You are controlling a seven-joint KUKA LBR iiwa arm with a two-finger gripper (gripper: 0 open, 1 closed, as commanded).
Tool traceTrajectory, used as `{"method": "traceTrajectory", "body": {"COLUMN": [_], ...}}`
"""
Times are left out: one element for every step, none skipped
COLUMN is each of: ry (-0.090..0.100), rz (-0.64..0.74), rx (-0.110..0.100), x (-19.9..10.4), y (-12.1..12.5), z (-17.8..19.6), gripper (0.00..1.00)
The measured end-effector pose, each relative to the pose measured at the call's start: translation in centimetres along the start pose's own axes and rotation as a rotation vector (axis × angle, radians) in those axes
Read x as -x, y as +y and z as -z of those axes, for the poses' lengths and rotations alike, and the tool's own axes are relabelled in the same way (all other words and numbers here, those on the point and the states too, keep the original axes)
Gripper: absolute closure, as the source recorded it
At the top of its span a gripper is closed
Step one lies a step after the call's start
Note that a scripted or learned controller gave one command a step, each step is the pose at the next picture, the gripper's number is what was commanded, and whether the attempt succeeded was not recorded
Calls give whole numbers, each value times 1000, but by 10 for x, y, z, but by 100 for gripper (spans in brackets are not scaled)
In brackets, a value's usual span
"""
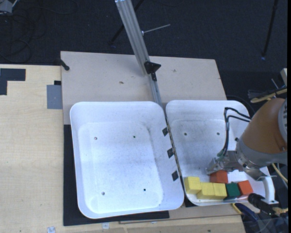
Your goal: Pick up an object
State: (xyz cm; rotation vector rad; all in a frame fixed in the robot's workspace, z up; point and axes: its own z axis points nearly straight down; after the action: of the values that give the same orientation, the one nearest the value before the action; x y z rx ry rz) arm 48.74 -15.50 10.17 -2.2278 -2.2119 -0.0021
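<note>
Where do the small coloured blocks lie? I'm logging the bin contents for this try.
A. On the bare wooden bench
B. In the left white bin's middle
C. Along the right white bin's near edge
C: the yellow blocks, green block and orange-red blocks sit clustered along the near edge of the right white bin, beside the gripper.

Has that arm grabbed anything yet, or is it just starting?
Done: the arm has reached the right bin. In hand: its gripper sits low over the red block, beside the yellow blocks. Left: lifting; no block is off the floor.
</note>
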Motion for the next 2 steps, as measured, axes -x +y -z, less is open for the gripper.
{"method": "traceTrajectory", "body": {"ry": [-1,-3], "rz": [6,12], "rx": [4,8], "x": [14,-57], "y": [2,9], "z": [-9,-9], "gripper": [100,100]}}
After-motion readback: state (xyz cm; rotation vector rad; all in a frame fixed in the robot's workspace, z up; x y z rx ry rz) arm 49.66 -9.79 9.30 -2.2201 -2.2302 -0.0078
